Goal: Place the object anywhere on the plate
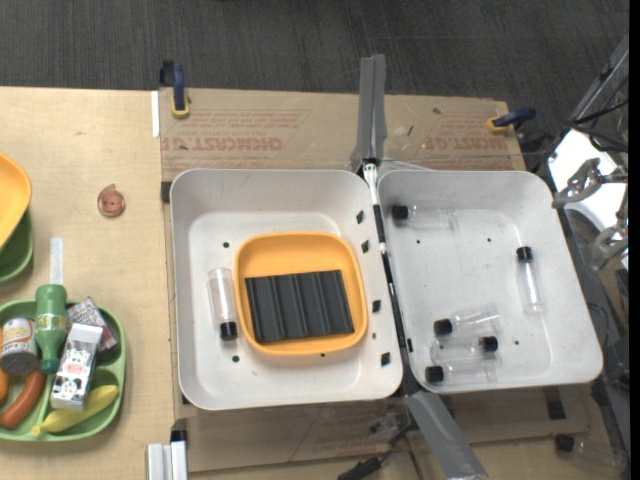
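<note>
An orange plate (300, 252) lies in the left bin (195, 368). A dark grey ribbed block (299, 304) rests flat on the plate and covers most of its middle. A clear vial with a black cap (220, 301) lies on the bin floor just left of the plate, its cap end toward the near side. Several more clear vials with black caps lie in the right bin (570, 368): one at the far left corner (401, 211), one near the right wall (527, 277), and a cluster near the front (465, 324).
On the wooden bench to the left stand a green tray of toy food (100, 408), a yellow bowl (10, 203) and a small pink piece (111, 202). Clamps (177, 88) hold the cardboard behind the bins. Cables and a frame (600, 168) are at the right.
</note>
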You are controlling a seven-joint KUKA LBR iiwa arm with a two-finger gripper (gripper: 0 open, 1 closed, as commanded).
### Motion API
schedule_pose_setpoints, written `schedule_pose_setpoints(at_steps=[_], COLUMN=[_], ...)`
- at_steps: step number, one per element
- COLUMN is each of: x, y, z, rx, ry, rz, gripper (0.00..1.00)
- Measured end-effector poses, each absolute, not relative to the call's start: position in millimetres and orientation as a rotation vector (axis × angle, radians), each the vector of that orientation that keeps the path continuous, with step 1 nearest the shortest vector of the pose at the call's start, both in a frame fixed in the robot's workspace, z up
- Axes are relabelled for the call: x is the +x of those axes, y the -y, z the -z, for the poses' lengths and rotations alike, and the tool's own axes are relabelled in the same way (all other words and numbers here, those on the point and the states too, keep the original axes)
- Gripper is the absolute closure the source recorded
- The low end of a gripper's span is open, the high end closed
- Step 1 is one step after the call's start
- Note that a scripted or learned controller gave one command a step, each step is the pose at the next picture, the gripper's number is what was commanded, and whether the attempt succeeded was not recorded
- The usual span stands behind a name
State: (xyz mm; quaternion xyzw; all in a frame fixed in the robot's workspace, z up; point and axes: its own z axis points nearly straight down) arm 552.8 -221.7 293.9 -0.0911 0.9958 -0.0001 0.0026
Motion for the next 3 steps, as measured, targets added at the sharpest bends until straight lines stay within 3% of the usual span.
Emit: schedule_pose_setpoints(at_steps=[1, 2, 3], x=[532.7, 492.7, 489.4], y=[221.2, 221.6, 221.5], z=[-307.6, -327.6, -309.9], rx=[-0.270, -0.258, -0.330], ry=[-3.126, -3.127, -3.121], rz=[-0.001, -0.001, 0.000], gripper=[0.00, 0.00, 0.00])
